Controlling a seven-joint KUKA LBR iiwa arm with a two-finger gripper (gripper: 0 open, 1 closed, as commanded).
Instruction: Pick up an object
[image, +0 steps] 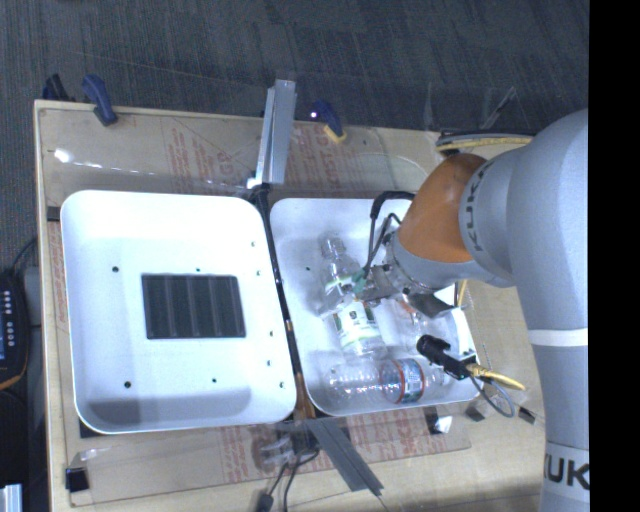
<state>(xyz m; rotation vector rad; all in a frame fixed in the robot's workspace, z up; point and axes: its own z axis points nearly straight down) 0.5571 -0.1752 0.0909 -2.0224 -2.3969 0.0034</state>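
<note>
The pincer (362, 290) sits low in the right bin (295, 235) among clear bottles (358, 325) — its grip I cannot tell.

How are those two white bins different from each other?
The left bin holds just a dark ribbed rectangular panel, while the right bin holds clear plastic bottles. The robot's arm reaches over the right bin, not the left. Both are shallow, white and round-cornered.
</note>
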